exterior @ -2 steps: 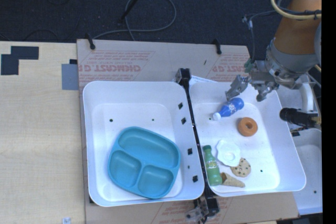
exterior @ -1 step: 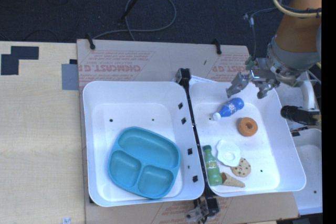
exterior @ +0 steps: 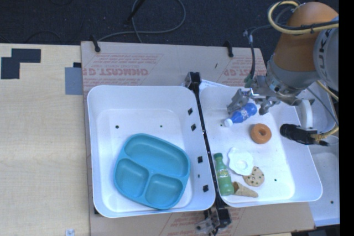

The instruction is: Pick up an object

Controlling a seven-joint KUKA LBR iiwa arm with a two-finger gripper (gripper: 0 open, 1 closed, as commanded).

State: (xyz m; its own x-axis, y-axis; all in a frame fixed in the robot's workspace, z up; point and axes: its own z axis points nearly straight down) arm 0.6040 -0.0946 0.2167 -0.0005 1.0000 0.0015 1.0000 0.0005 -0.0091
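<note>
A: Where's the small blue plastic bottle with the white cap (exterior: 240,114)?

B: In the right white bin (exterior: 301,174), its upper end under the grey claw (exterior: 252,99).

A: Clamped?

B: Can't tell; the wrist hides that.

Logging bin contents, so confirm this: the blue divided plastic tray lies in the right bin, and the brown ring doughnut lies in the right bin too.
Wrong on the tray. The camera view shows the blue divided plastic tray in the left bin. The brown ring doughnut does lie in the right bin.
</note>
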